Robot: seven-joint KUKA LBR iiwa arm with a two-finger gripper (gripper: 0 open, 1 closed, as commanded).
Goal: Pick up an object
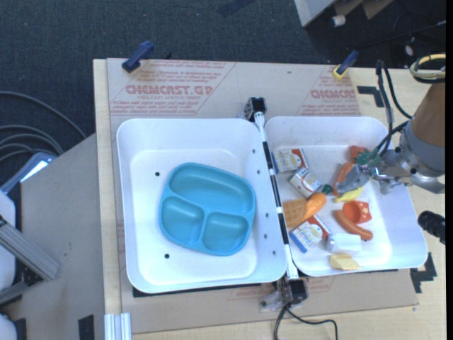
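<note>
Gripper point(361, 178) low in the right bin point(403, 250), among toy food, beside an orange carrot point(315, 205). Open or closed: cannot tell. Blue tray point(207, 208) in the left bin point(138, 211).

We see a bench point(212, 83) faced with printed brown board, two shallow white bins directly on it, left bin point(134, 190) touching right bin point(403, 250), blue clamp point(136, 56) at its far edge.
</note>
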